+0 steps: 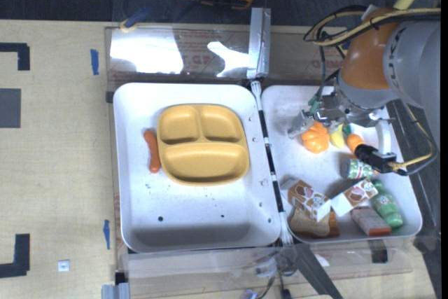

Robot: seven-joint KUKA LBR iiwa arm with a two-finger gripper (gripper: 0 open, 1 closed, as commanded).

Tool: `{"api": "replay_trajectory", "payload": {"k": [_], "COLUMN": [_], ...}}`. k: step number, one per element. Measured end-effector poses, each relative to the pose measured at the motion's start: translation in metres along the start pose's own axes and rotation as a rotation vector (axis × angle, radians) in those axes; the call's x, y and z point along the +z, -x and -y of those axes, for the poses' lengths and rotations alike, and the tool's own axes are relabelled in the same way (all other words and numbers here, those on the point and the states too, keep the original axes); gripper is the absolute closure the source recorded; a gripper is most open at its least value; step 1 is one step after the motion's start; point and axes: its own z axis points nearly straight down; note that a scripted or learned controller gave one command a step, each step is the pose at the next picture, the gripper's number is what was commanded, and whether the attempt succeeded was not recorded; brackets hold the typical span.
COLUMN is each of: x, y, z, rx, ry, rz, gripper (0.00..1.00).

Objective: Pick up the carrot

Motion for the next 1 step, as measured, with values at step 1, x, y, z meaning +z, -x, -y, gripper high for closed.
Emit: {"api": "replay_trajectory", "payload": {"k": [1], "x": [0.021], "y": [0.0288], "z": [0.0156], "rx": [0.316], "ry": [-0.003], "rz": [-0.003], "gripper": [0.0]}}
